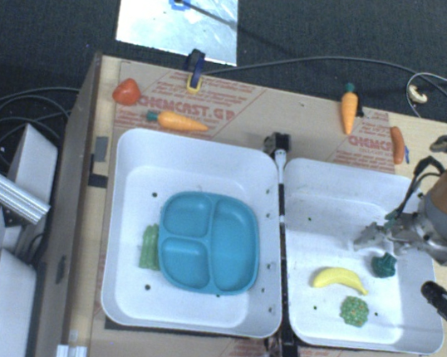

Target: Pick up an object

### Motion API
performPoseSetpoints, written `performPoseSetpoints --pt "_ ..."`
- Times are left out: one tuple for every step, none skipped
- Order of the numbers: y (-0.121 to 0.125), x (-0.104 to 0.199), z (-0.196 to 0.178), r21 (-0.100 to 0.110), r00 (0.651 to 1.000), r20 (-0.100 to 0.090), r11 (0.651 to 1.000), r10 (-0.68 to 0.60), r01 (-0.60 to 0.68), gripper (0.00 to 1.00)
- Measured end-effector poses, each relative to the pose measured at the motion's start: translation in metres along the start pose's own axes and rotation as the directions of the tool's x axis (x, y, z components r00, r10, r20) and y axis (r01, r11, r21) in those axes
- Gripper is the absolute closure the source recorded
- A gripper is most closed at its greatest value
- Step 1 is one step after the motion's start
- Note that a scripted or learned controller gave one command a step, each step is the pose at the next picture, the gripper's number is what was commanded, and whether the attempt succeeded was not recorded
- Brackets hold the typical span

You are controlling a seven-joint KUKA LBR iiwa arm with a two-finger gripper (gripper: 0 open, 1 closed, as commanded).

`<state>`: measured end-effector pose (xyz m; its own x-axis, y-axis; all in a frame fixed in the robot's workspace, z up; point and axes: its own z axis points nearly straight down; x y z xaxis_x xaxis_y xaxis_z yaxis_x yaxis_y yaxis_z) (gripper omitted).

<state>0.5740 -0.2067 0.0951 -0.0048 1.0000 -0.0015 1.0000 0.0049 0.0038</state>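
The gripper (pixel 382 241) hangs over the right bin (pixel 321 197), just above a dark green toy (pixel 383 264). Its grip I cannot tell. A banana (pixel 340 278) lies nearby.

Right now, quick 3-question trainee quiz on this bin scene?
1. True or false: the blue divided plate sits in the right bin.
2. Which item lies nearest the hand? A) banana B) dark green toy C) light green broccoli
3. Fill in: the green strip lies against the plate's ____ edge.

Key: 1 false, it is in the left bin; 2 B; 3 left.
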Motion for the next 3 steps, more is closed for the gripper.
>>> performPoseSetpoints --pt "-0.03 0.0 0.011 0.003 1.0 -0.001 1.0 0.004 -0.004 0.0" --pt "-0.028 0.0 0.0 0.0 1.0 0.0 1.0 0.002 -0.002 1.0" --pt "-0.002 0.068 0.011 0.002 1.0 -0.003 1.0 0.0 0.0 1.0"
